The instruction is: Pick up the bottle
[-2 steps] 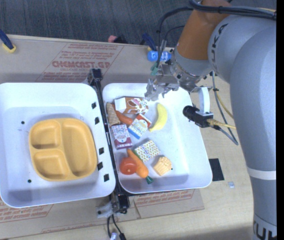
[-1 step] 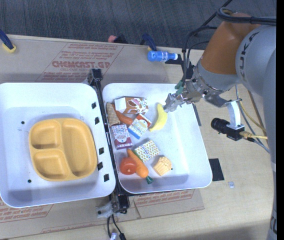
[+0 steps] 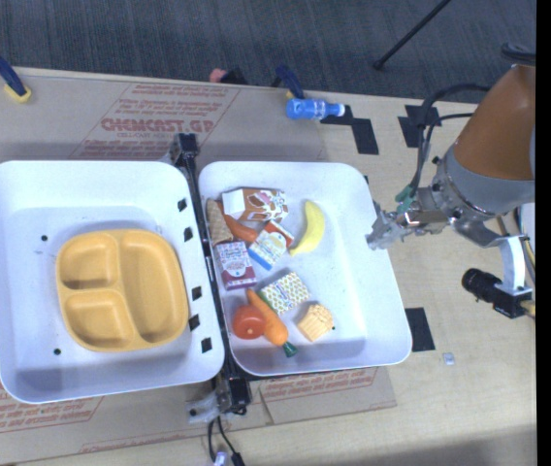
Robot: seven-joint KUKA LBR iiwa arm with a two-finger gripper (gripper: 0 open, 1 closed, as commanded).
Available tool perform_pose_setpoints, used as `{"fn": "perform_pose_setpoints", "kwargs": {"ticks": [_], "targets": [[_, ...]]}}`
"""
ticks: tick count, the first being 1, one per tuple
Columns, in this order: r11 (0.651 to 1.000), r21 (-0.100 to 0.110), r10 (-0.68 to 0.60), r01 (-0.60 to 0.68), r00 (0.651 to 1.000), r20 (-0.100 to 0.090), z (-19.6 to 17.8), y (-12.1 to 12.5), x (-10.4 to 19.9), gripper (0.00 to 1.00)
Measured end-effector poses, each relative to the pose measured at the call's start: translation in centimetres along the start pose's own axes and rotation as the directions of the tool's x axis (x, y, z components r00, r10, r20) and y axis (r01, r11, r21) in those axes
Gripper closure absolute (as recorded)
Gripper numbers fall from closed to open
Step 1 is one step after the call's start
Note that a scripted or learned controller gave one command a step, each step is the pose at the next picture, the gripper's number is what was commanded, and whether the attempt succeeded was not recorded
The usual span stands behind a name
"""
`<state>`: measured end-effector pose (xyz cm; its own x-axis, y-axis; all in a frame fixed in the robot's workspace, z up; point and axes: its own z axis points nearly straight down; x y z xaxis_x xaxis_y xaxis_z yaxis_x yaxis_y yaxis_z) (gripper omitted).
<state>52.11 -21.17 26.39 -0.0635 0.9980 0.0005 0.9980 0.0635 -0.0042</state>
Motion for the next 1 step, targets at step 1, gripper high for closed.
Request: {"fn": "perform_pose_setpoints", "kwargs": {"ticks": [1], "targets": [[0.991, 0.001, 0.132, -0.132, 0.991, -0.001, -1.58, -4.21, 4.75, 1.00]]}}
